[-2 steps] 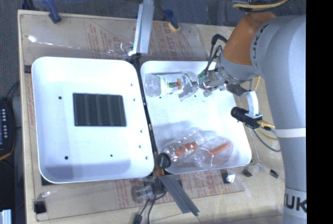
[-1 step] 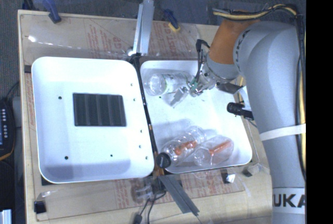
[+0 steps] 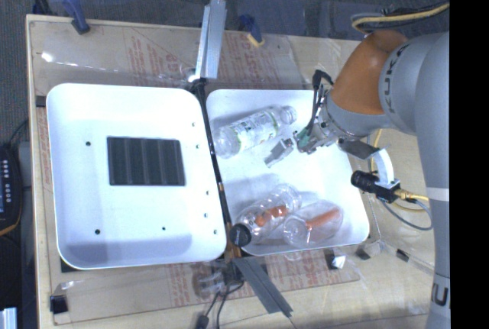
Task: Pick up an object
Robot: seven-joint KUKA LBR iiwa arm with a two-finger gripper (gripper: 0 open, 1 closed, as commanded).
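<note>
Item one: clear plastic bottle with a pale label (image 3: 252, 129), lying on its side in the upper part of the right bin (image 3: 344, 190), cap end toward the upper right of the frame, base toward the divider between the bins. Item two: a cluster of clear plastic bottles with orange-red contents (image 3: 294, 219), lying low in the same bin, near its lower rim; one dark cap (image 3: 241, 233) sits at the cluster's lower left (individual bottles in this pile are hard to separate). Gripper (image 3: 284, 150): positioned over the middle of the right bin, just below and right of the labelled bottle, well above the cluster; its fingers (image 3: 275, 154) point toward the left of the frame and appear slightly parted, with nothing seen between them. Arm: grey body with orange band (image 3: 365, 75), entering from the right side of the frame, cables trailing beside it. Left bin (image 3: 69, 167): white, occupying the left half of the frame, with a dark ribbed rectangular panel (image 3: 146, 161) at its centre. Desk (image 3: 122, 45): pale wood-toned surface under a clear sheet, with blue clamps (image 3: 76, 18) along its upper edge and a metal bar (image 3: 209, 37) standing between the bins at the top.
</note>
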